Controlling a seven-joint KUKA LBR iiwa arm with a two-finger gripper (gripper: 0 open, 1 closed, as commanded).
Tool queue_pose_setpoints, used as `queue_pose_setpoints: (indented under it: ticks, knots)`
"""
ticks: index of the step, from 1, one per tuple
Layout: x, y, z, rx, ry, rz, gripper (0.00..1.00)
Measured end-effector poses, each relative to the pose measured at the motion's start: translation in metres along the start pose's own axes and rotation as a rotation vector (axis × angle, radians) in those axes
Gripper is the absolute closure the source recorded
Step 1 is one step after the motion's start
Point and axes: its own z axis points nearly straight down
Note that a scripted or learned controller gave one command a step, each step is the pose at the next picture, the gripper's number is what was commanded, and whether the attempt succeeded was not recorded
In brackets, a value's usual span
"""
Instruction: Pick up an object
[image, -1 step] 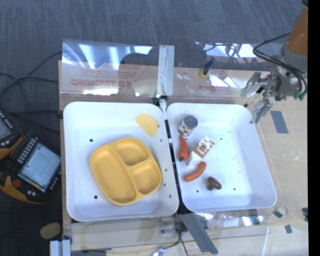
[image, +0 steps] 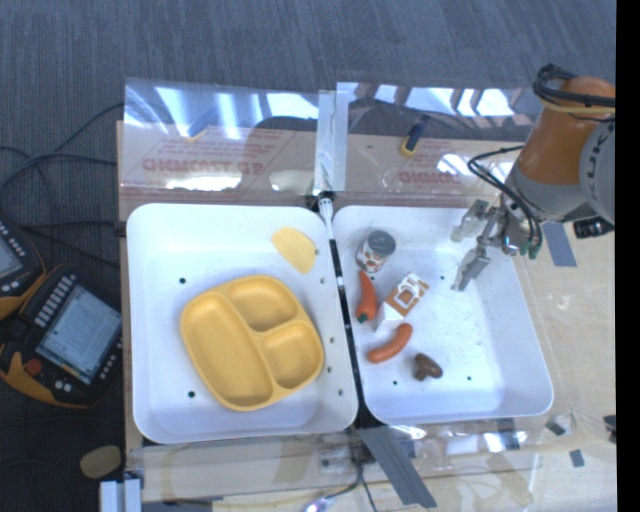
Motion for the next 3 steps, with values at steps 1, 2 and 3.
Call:
queue_pose_setpoints:
  ticks: [1, 2, 3]
  knots:
    - [0.098, 0.038, 0.038, -0.003, -0.007, 0.209, 0.0]
    - [0.096, 0.038, 0.026, 0.0, -0.016, 0.208, 1.0]
    - [0.202, 0.082, -0.062, -0.001, 0.003, 0.438, 1.0]
